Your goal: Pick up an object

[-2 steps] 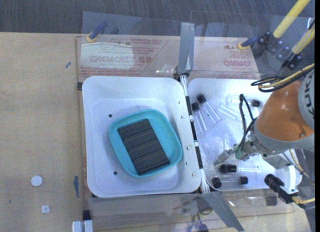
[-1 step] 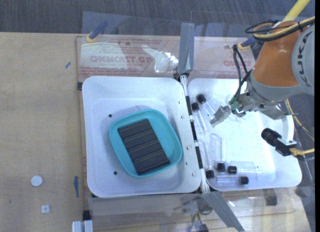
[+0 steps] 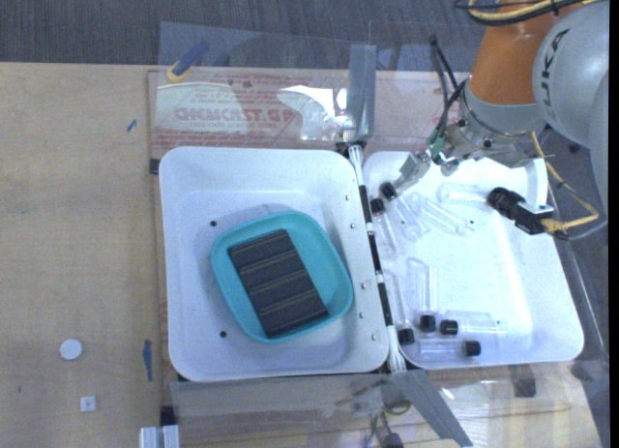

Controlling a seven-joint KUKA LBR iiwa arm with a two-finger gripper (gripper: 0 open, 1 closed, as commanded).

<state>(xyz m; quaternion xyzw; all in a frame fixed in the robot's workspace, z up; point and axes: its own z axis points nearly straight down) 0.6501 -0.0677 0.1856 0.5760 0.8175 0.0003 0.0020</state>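
In the left bin (image 3: pixel 184 272) lies a teal dish (image 3: pixel 334 272) with a dark ribbed block (image 3: pixel 278 282) resting on it. The right bin (image 3: pixel 551 311) holds several clear plastic tubes with black caps: some near its front edge (image 3: pixel 447 325), one upright in the middle (image 3: pixel 418 283), others at the back left (image 3: pixel 440 214). My gripper (image 3: pixel 411 173) hangs over the back left corner of the right bin, pointing down and left toward a black-capped tube (image 3: pixel 387 190) beside the bin's inner wall. No object can be seen in its grasp.
A clear plastic sheet with red print (image 3: pixel 242 115) lies behind the left bin. The divider between the bins (image 3: pixel 372 243) runs just left of the gripper. Bare wooden bench (image 3: pixel 77 224) spreads out to the left.
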